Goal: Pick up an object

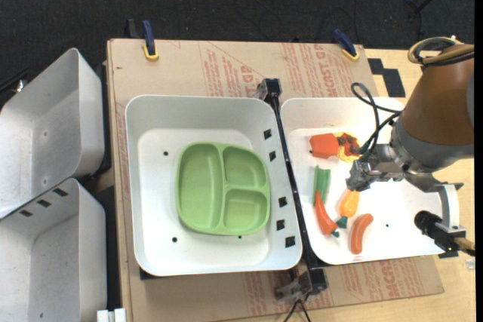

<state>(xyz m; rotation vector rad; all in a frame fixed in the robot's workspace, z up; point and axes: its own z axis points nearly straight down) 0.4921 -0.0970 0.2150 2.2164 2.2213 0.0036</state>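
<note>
The right bin (400, 241) holds several toy foods: an orange-red piece (326, 145) with a yellow bit beside it at the back, a green pod (322, 179), a red-orange carrot-like piece (325, 216), a small yellow-orange piece (349, 202) and an orange sausage shape (359, 231). My gripper (360, 177) hangs low over the middle of this bin, just above the yellow-orange piece and right of the green pod. The dark wrist body hides its tips. Nothing shows held in it.
The left bin (151, 237) holds a green divided plate (223, 188). Two more white bins (45, 185) stand off the bench at the left. Blue-and-yellow clamps (149, 41) grip the bench's far edge. The arm's bulk covers the right bin's right side.
</note>
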